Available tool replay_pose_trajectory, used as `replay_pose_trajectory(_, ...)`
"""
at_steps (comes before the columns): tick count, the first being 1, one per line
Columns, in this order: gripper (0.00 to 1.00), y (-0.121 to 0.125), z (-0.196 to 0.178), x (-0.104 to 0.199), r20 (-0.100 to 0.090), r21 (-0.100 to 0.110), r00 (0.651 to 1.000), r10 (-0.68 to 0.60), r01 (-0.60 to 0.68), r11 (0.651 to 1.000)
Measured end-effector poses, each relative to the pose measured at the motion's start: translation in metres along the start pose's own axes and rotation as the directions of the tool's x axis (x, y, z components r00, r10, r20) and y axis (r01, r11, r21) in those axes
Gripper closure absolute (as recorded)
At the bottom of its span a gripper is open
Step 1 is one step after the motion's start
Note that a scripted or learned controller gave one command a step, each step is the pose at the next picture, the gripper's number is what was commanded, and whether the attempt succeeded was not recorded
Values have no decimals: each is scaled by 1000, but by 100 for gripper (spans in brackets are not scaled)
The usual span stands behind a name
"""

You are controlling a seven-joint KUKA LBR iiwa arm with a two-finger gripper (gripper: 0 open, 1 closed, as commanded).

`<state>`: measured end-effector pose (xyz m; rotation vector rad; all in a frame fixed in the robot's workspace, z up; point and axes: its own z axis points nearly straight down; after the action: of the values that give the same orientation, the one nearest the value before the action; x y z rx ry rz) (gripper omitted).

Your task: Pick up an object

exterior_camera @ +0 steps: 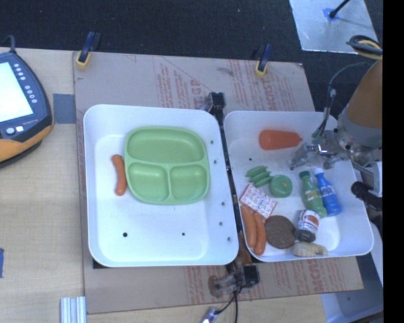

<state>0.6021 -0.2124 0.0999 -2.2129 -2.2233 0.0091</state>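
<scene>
the gripper (308, 155) hovers with fingers spread and empty, approaching; next it must descend onto the orange carrot (279, 139) just beside.

Glossy white plastic bins (108, 247)

Both bins (101, 247) are white. The left bin carries a light green compartment tray (167, 165) and an orange sausage (119, 174). The right bin carries an orange carrot (279, 139), green pea pod (258, 175), blue bottle (327, 194), green bottle (312, 195), brown patty (280, 231), and red-and-white patterned packet (257, 200).
</scene>
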Motion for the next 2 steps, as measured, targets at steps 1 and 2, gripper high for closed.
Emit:
replay_pose_trajectory(1,0,-40,9,1,0,-2,1000,-1,1,1000)
replay_pose_trajectory(2,100,-40,-1,0,0,-1,1000,-4,4,1000)
